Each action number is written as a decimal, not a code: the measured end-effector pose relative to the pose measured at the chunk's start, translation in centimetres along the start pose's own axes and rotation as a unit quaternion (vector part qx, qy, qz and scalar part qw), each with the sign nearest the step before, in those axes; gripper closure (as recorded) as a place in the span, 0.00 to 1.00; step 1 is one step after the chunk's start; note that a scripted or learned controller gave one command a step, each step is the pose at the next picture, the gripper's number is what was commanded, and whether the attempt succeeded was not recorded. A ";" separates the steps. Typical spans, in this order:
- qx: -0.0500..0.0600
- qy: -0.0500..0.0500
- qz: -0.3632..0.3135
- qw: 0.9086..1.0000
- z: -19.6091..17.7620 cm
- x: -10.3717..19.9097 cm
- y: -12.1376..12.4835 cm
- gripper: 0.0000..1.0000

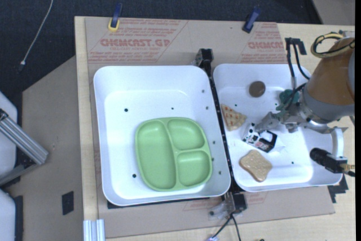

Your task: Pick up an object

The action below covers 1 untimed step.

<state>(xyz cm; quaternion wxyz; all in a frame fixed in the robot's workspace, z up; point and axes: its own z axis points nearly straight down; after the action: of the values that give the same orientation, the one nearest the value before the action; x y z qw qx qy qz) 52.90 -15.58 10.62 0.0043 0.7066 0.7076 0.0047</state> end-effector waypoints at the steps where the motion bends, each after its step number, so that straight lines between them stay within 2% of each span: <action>1: -0.003 0.001 0.000 1.000 -0.9 0.2 0.2 1.00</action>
<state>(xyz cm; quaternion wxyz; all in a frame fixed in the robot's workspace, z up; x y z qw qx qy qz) 53.12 -15.34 11.54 0.0056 0.7066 0.7076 0.0077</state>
